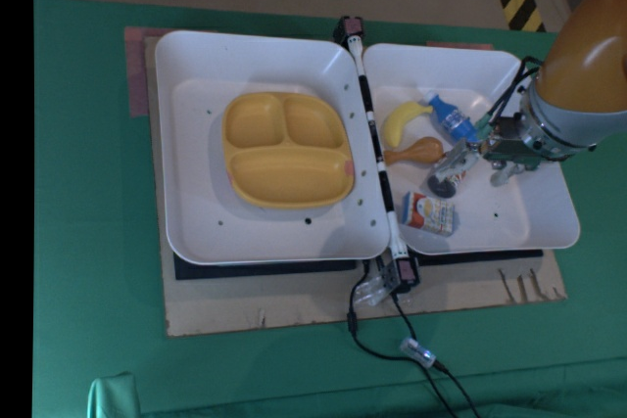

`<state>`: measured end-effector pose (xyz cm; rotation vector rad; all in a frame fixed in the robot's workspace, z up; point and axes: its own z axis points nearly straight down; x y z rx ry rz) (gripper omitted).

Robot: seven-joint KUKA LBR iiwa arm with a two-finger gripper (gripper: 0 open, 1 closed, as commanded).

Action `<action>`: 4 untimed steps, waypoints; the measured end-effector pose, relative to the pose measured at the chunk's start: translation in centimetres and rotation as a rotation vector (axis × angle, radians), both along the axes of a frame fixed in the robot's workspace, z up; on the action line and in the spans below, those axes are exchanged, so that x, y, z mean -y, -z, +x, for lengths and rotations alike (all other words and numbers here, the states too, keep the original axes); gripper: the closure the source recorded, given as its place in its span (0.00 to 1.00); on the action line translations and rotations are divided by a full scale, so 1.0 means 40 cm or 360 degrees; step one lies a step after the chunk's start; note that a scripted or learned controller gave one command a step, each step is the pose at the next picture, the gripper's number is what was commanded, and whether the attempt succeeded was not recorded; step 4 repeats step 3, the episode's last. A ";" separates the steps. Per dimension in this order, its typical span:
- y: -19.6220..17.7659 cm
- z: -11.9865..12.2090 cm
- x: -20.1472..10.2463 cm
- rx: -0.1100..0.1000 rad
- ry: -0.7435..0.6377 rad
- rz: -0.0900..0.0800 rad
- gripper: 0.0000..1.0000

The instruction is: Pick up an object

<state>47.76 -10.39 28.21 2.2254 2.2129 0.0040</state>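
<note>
The right bin [549,220] holds a yellow banana [404,120], a blue bottle [451,117], a brown toy drumstick [416,152] and a small white printed pack [429,212]. My gripper [458,167] hangs low over the middle of this bin. It is just right of the drumstick's thick end, below the bottle and above the pack. A dark round part shows under the gripper at its lower left. I see nothing clearly held.
The left bin [191,210] holds a yellow three-compartment plate [286,149]. A black divider rail [372,142] runs between the bins. Cables [411,348] trail off the front of the bench. The grey and orange arm [588,64] covers the right bin's far right corner.
</note>
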 end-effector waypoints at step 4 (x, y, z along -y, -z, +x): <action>-0.158 0.189 0.020 0.0013 -0.0001 -0.0008 1.00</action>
